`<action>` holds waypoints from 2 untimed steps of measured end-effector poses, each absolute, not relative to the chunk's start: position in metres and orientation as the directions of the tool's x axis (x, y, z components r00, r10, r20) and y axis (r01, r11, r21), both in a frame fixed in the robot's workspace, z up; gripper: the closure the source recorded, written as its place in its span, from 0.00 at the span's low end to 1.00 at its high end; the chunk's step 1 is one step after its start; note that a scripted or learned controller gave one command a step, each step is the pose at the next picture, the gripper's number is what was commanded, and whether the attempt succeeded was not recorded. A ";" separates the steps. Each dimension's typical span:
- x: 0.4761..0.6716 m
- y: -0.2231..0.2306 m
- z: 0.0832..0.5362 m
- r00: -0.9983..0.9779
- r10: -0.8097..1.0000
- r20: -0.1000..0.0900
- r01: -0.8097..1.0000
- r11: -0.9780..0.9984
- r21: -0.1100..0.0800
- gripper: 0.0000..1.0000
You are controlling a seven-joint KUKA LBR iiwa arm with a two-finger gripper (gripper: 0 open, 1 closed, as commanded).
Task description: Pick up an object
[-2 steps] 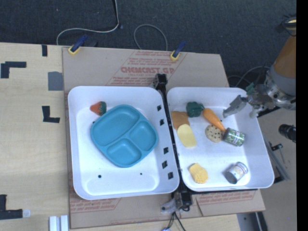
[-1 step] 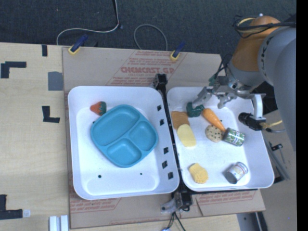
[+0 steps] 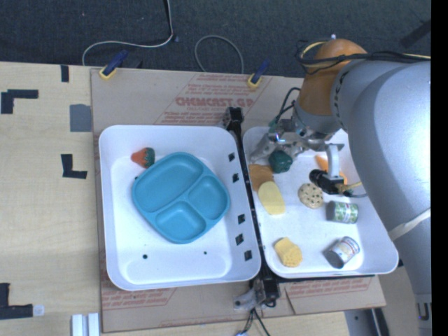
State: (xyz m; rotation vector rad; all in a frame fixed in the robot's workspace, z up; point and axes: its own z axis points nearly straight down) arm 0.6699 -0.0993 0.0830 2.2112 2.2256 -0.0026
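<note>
Gripper half buried under grey arm, so honestly can't tell whether anything's clamped. Dark green roundish thing sits right at its tip, top-left part of right bin; blurry, no clear long axis, contact unclear. Pale yellow oblong piece just below green thing, long axis running up-down. Orange lump between them, partly covered.
</note>
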 end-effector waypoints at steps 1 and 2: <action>0.669 -0.101 0.096 -0.003 1.000 -0.003 1.000 0.003 0.002 1.00; 0.648 -0.035 0.191 -0.007 1.000 0.003 1.000 0.007 0.006 1.00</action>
